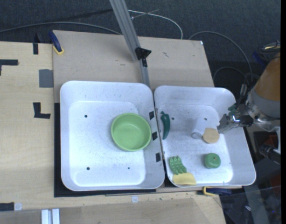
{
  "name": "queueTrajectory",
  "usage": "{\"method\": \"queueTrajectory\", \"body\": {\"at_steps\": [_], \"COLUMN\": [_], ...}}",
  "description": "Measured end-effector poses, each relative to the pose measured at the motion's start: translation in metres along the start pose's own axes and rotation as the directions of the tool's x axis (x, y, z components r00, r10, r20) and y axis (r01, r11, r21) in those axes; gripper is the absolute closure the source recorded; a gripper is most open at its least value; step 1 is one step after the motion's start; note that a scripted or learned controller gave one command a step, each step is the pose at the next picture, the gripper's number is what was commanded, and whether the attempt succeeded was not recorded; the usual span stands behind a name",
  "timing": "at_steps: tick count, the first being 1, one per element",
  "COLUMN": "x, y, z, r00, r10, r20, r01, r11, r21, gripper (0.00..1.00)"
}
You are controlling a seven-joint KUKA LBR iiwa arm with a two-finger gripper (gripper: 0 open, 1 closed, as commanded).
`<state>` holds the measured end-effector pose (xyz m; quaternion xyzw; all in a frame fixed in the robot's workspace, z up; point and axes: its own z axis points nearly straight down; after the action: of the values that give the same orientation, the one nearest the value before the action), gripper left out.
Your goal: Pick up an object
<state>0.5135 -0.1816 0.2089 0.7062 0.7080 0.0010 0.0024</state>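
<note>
The right bin (226, 97) holds a tan round piece (211, 136), a small grey object (197, 135) just left of it, a green round object (212, 161), a dark green pepper-like piece (165, 124) by the left wall, a green ridged piece (176, 164) and a yellow block (184, 179) at the front. My gripper (225, 124) reaches in over the right wall of this bin, its tip just up and right of the tan piece. Nothing shows between its fingers.
A light green bowl (130, 131) sits in the left bin (77, 97). A grey pole (126, 24) slants down from the top to the bins' shared rear edge. Cables lie on the dark floor behind the bench.
</note>
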Motion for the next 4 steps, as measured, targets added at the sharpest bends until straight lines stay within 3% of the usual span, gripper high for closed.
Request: {"method": "queueTrajectory", "body": {"at_steps": [1, 4], "x": [0.0, 0.158], "y": [0.001, 0.04], "z": [-0.038, -0.013], "r00": [1.0, 1.0], "r10": [0.001, -0.004], "r20": [0.0, -0.003], "r01": [-0.001, 0.004], "r11": [1.0, 1.0], "r21": [0.002, 0.007], "gripper": [1.0, 1.0]}}
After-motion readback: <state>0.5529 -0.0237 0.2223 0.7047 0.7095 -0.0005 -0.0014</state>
